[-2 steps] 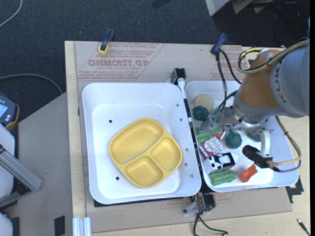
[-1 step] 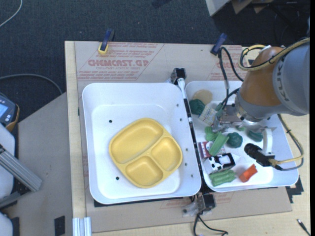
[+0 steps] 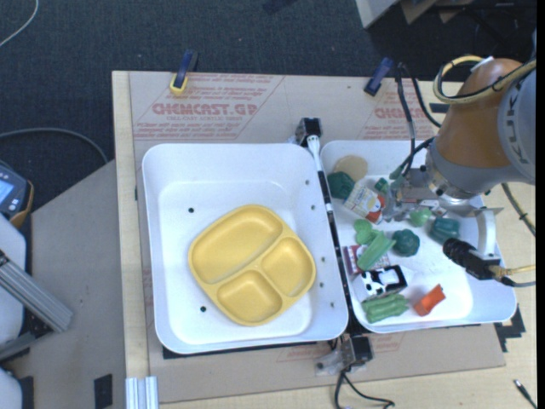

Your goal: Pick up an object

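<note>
Gripper (image 3: 400,201) lowered over cluttered right white bin (image 3: 490,301), near far edge; finger state cannot be told. Reach step judged; secure grasp needed next.

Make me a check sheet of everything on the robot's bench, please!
Surface: brown board with red print, bearing two white bins.
Job's things: right bin holds small toys, mostly green, with an orange piece and a black-and-white one.
Clutter: yellow divided tray in left bin.
Grippers: gripper low over right bin; grasp unclear.
Cables: black cables by arm.
Surroundings: dark carpet.
</note>
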`<state>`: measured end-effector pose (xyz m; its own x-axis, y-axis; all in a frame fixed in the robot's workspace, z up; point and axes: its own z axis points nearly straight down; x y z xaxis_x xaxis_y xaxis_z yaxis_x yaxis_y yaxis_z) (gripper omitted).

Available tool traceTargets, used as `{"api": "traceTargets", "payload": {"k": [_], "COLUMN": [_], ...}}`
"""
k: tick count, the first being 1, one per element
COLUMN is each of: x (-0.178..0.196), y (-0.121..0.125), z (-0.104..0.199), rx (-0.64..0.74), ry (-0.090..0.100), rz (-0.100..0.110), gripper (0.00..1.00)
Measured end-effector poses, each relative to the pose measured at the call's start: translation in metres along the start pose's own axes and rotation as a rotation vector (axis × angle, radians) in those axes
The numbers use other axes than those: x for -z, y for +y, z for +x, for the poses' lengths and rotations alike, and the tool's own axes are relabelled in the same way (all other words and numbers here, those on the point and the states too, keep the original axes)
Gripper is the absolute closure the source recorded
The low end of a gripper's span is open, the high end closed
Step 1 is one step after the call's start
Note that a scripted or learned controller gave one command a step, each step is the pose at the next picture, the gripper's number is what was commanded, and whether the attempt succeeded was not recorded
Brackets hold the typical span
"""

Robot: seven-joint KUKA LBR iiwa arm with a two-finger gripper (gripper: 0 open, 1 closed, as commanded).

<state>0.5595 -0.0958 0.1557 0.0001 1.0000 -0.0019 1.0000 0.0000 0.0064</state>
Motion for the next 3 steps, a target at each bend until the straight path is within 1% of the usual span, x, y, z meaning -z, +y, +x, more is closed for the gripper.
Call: {"api": "traceTargets", "payload": {"k": [1, 2, 3], "x": [0.063, 0.070, 0.069], "y": [-0.002, -0.001, 0.039], "z": [0.004, 0.004, 0.045], "rx": [0.002, 0.001, 0.006], "ry": [0.000, 0.001, 0.002], "rz": [-0.002, 0.002, 0.001], "gripper": [1.00, 1.00, 1.00]}}
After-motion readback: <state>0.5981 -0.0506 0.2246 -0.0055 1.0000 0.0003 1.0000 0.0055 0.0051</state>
